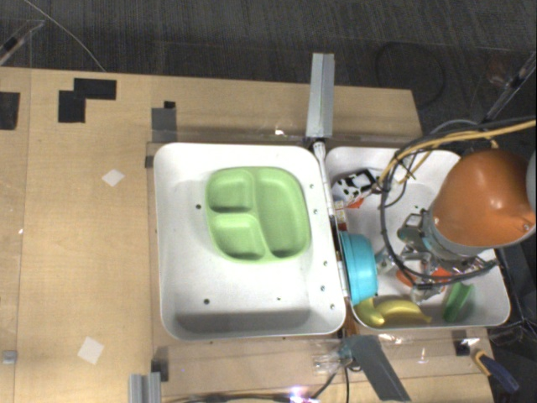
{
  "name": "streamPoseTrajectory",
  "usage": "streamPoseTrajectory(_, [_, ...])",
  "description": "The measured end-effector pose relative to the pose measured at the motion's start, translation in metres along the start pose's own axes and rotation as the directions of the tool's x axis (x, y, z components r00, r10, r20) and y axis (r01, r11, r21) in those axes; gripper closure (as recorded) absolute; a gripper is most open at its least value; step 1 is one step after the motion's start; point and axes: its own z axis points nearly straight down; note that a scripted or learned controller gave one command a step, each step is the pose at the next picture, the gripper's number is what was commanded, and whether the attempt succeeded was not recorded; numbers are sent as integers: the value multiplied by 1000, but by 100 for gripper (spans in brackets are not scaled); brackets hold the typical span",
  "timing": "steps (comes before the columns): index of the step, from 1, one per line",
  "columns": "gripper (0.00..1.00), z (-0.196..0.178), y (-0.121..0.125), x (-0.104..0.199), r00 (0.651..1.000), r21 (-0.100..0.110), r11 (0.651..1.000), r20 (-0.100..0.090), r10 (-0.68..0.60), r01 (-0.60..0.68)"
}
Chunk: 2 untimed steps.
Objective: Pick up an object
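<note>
At the near edge of the right bin [500, 307] lies a yellow banana [391, 311], and just right of it a green object [458, 301] rests close to the bin's near right corner. A little farther in, a blue bowl [359, 265] stands tipped on its side against the bin's left wall, right above the banana. To the right of the bowl the arm [485, 200] comes down into the bin, its orange band filling most of the right half; under it the end effector [430, 269] sits low among cables, near the green object and the banana, and whether its fingers are wide or narrow cannot be told, nor does anything show between them. At the far left corner of this bin lies a small black-and-white object with an orange spot [353, 186]. The left bin [185, 225] holds a light green divided tray [256, 212], set toward its far middle, with three compartments. Both bins rest on the wooden table [75, 250], and a grey metal bar [320, 95] stands at the far side between them.
</note>
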Motion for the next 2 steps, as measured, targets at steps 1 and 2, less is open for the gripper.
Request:
streamPoseTrajectory(1, [0,-27,-62,5,977,-14,977,-6,213,-213])
streamPoseTrajectory(2, [0,0,-12,-7,988,-16,988,-5,154,-154])
